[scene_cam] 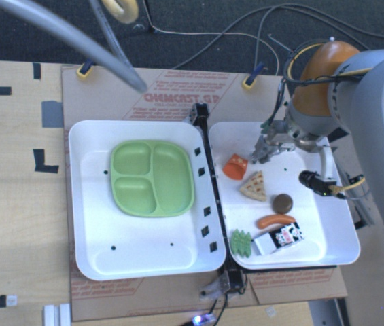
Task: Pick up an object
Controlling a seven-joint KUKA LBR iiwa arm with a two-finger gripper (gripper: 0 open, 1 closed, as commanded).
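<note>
Your gripper point(263, 151), its state impossible to tell, hangs just beside the small orange-red plastic toy point(234, 167) in the right white bin point(338, 250); centre over it before descending

bins: two, white, left point(83, 202) and right point(334, 246). left bin: one green divided plate point(152, 178). right bin: six small items, one each: orange block point(234, 167), pizza wedge point(253, 186), brown disc point(282, 203), sausage point(275, 220), green leafy piece point(241, 242), cow-print carton point(278, 238).
</note>
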